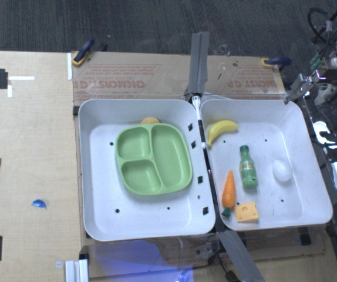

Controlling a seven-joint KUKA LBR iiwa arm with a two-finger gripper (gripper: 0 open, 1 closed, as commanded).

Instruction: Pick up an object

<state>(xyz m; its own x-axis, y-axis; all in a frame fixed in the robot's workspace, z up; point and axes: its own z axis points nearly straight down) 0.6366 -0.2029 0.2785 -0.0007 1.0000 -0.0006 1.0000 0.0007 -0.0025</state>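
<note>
because the carrot lay touching the cheese by the right bin wall, a grab risked snagging both; gripper state could not be told.

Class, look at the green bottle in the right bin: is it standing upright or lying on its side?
Lying on its side. The green bottle shows its full length flat on the right bin floor, cap toward the far wall.

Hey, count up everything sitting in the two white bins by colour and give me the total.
Green: 2, the divided plate and the bottle
Yellow: 2, the banana and the cheese wedge
Orange: 2, the carrot and a small piece mostly hidden behind the plate
White: 1, the egg
Total: 7
</note>
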